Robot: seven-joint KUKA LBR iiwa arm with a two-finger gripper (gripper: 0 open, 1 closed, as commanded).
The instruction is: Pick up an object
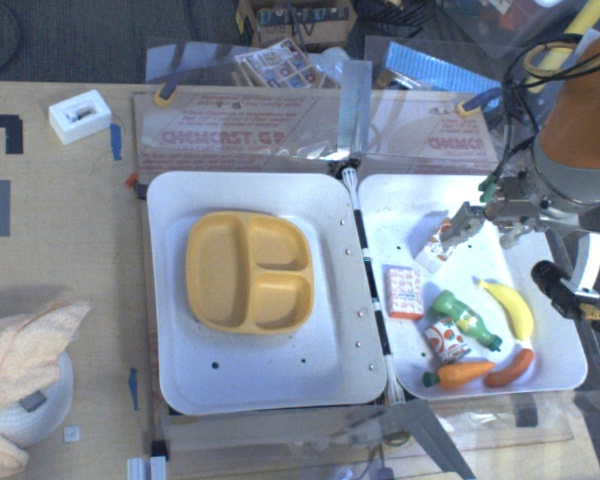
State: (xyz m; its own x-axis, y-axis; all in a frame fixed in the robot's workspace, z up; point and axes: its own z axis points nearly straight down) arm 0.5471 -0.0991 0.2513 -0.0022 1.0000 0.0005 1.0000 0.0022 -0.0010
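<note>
The right bin (380,218) holds several small items. A white and red packet (437,248) lies near the bin's middle. A pink card box (404,291), a green bottle (468,319), a banana (512,308), a red can (446,340), a carrot (461,373) and a sausage (510,366) lie toward the front. My gripper (462,224) hangs over the right bin's upper right part, its tip right beside the packet. Whether it touches the packet I cannot tell.
The left bin (170,298) carries a yellow divided plate (248,271). A clear plastic wall (320,128) rises behind both bins. A beige cloth (25,353) and a white box (79,115) lie on the bench at left. Cables (525,78) hang by the arm.
</note>
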